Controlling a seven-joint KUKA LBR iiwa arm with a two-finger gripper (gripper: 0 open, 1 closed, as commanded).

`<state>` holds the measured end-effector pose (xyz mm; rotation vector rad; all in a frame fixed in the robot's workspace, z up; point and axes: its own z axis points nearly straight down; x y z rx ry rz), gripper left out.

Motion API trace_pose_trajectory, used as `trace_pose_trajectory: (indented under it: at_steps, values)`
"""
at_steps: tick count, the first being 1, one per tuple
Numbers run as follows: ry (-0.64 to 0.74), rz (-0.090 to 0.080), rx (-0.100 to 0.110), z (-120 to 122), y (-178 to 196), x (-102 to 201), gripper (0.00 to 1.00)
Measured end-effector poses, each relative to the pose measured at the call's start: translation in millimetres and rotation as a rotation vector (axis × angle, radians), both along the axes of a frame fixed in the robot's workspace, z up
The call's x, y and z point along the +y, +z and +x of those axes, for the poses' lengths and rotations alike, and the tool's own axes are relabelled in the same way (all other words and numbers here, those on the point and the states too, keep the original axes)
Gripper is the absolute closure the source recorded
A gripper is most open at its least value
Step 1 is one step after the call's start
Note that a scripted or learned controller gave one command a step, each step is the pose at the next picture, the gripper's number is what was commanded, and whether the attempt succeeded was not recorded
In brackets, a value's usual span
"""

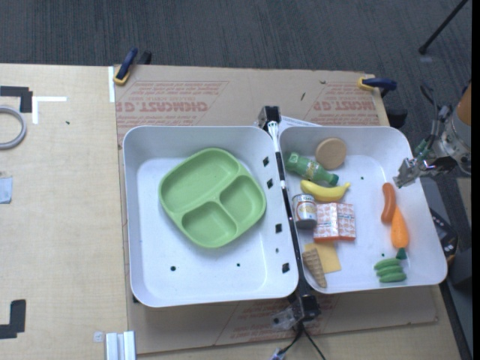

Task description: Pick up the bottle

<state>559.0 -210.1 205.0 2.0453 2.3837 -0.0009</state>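
Beside a round tan disc, glossy green bottle [312,169] lying flat, metal end effector [417,168] at the bin's edge, grip unclear

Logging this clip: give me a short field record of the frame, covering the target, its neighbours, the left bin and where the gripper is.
target: green bottle, lying on its side, upper left of right bin
neighbours: banana just below it, round tan disc to its upper right
left bin: holds a green divided plate
gripper: at the right bin's right edge, far from the bottle
task state: bottle not yet picked up
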Motion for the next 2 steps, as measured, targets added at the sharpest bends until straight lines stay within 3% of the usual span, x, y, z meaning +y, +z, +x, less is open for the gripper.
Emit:
trace_pose_trajectory:
  at_steps: [1, 2]
  values:
    - [0.047, 0.000, 0.000, -80.2, 10.6, -2.8, 1.00]
    - [0.520, 0.001, 0.001, -74.0, 18.1, 75.9, 1.00]
